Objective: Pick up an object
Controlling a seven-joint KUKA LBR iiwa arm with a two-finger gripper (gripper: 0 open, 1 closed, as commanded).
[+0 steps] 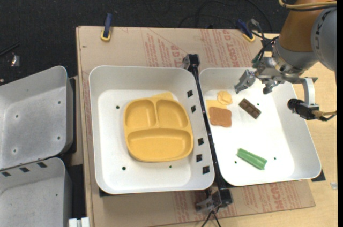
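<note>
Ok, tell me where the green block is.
The green block lies in the right bin, near its front edge, below the brown slice and apart from it.

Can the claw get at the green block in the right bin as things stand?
Probably yes. The green block lies alone on the right bin floor, nothing over it, apart from the other pieces; the claw hangs above the bin's far end.

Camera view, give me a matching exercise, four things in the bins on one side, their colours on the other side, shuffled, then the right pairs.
Things:
1. divided tray
2. long block
3. small bar
4. flat square piece

Colours:
A. dark brown
B. orange-tan
C. yellow
D. green

Pairs: 1-C, 2-D, 3-A, 4-B
</note>
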